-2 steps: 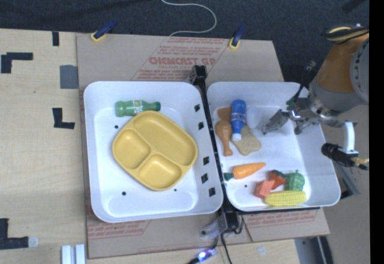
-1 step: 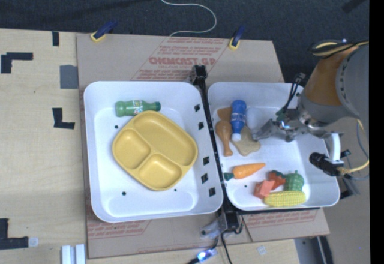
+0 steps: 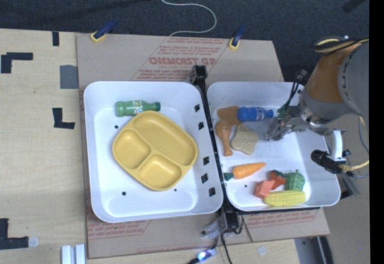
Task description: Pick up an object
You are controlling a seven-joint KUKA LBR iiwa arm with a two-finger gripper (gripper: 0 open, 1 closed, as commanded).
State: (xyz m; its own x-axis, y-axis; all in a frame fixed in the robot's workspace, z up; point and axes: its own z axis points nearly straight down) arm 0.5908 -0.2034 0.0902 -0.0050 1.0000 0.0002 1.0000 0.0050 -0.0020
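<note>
While the gripper (image 3: 277, 128) hangs low in the right bin (image 3: 312, 200), whether it is open I cannot tell; just left of it lie a glossy blue bottle (image 3: 255, 114) and a flat tan bread slice (image 3: 244, 140). A tapered orange carrot (image 3: 248, 170) lies nearer.

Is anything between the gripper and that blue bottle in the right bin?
Nothing visible. The gripper sits just right of the blue bottle, at its cap end, with bare bin floor between; the bread slice lies lower left.
</note>
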